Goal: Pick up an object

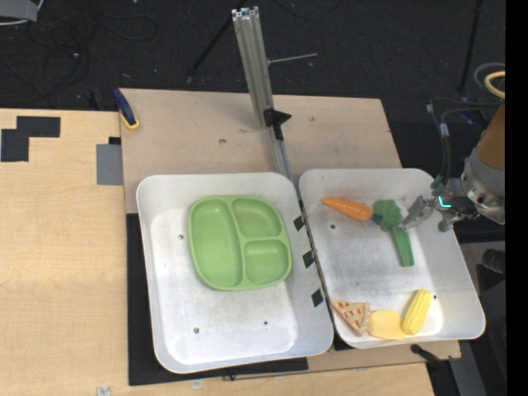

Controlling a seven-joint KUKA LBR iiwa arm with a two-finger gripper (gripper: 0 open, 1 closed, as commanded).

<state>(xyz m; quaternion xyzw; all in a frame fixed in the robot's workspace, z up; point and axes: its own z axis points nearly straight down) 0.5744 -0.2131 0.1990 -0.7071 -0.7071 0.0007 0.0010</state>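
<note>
Orange plastic carrot [347, 209] with green leafy top lies untouched in our right white bin [458, 271], near the tool [422, 210], which hovers at that bin's right edge with nothing visibly between its fingers, so we judge the pick not yet done.

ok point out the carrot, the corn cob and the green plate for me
carrot [347, 209], camera view, middle of its orange body.
corn cob [417, 311], camera view, middle of the yellow cob.
green plate [216, 236], camera view, floor of its large left compartment.
</note>
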